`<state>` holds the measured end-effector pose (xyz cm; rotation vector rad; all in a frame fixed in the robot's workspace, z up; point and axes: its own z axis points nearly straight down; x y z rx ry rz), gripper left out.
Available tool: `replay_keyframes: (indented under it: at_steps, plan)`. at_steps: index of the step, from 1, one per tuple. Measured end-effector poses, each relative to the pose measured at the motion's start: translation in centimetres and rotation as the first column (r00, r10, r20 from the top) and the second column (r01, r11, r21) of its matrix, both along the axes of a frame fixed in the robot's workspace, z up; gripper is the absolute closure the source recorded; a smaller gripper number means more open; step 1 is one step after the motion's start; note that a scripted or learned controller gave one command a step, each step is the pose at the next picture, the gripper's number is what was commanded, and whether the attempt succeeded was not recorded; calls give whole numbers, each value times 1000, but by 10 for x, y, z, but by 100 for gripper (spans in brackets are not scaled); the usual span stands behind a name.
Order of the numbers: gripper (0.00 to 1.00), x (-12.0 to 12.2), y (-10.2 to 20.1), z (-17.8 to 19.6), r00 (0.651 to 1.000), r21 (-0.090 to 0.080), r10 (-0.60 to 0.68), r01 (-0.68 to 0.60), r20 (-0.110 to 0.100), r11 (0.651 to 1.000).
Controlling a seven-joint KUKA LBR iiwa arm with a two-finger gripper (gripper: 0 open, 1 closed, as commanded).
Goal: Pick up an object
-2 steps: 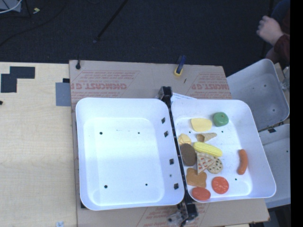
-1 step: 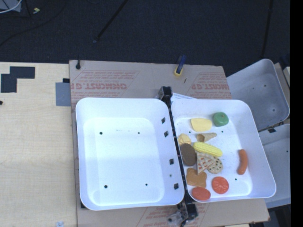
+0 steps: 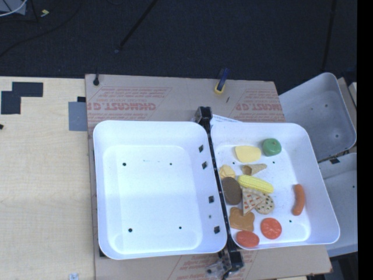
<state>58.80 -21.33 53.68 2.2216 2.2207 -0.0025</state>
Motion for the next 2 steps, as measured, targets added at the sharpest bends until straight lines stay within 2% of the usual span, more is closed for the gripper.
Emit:
replay_keyframes:
  at_steps: [1, 2]
  plan:
    - [100, 13, 90, 1, 1000, 4, 8, -8, -2, 1000]
    - [100, -18, 45, 1, 1000, 2, -3, 3, -3, 1000]
